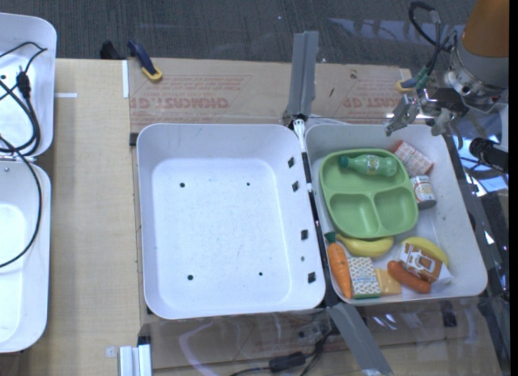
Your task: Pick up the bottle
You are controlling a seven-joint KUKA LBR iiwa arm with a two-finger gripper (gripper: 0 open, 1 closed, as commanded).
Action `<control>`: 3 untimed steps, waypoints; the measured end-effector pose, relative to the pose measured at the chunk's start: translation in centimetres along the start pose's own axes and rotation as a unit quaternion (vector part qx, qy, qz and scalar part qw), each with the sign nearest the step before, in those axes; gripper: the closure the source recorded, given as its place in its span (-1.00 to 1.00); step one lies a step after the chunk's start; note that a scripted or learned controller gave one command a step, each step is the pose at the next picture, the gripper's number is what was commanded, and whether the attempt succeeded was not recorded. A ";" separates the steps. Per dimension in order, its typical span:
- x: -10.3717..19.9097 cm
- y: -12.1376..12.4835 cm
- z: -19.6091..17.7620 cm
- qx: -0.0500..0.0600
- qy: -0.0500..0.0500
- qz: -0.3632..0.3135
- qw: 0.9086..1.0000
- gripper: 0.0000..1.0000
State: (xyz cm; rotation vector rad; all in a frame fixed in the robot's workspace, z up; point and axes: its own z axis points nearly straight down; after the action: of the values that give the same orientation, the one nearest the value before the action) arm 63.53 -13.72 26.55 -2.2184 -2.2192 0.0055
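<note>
A green bottle [369,163] lies on its side in the top compartment of a green divided plate [368,204] in the right bin [465,229]. My gripper [422,114] hangs above the far right corner of that bin, up and to the right of the bottle and clear of it. Its fingers [402,117] are spread apart with nothing between them.
Around the plate in the right bin lie a small can [422,192], a pink packet [411,158], two bananas [367,246], a carrot [339,269], a sausage [408,277] and snack packets. The left bin [222,221] lies beside it. A blue-and-yellow clamp [144,61] sits at the back.
</note>
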 end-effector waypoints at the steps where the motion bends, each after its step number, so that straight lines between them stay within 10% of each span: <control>1: -0.1 0.1 -0.6 0.002 -0.001 -0.001 1.000 1.00; 2: 0.0 0.1 -0.6 0.002 -0.001 -0.001 1.000 -1.00; 3: 2.4 -2.2 16.6 0.000 0.000 -0.067 0.998 -1.00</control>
State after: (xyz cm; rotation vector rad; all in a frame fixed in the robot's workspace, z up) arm 61.28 -11.30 10.00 -2.0635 -2.3637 0.0053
